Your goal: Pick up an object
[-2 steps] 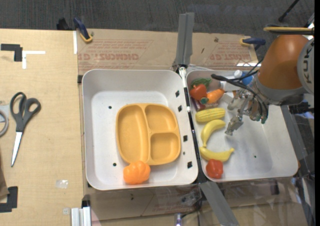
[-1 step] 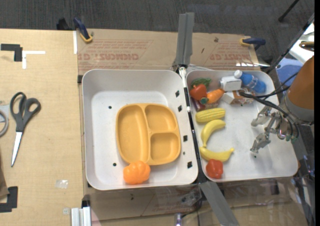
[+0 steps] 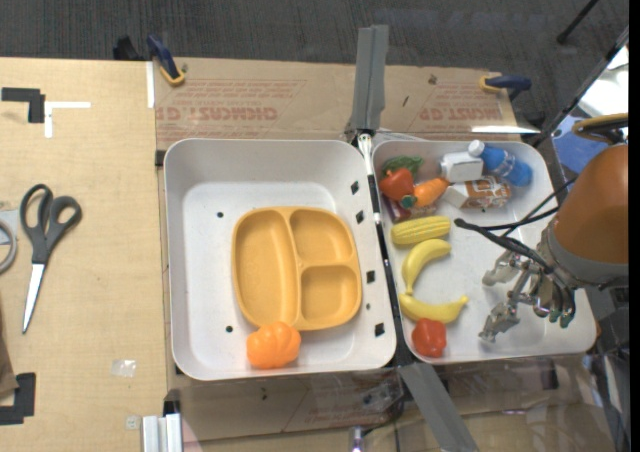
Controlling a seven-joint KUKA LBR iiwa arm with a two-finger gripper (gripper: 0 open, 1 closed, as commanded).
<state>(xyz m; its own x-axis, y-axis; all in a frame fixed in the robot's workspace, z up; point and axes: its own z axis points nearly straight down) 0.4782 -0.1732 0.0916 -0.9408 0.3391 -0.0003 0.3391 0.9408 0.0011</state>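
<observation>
In the right bin (image 3: 540,340), near its front-right corner, the gripper (image 3: 505,295) hangs with fingers spread and nothing between them over bare white floor. A banana (image 3: 425,280) curves just left of it; a red tomato (image 3: 429,337) sits by the front rim.

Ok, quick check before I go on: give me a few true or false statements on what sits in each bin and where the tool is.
1. The yellow divided tray lies in the left bin. True.
2. The orange pepper sits inside a tray compartment. False: it rests on the bin floor at the tray's near edge.
3. The tool hangs over the right bin. True.
4. The banana is in the left bin. False: it lies in the right bin, below the corn.
</observation>
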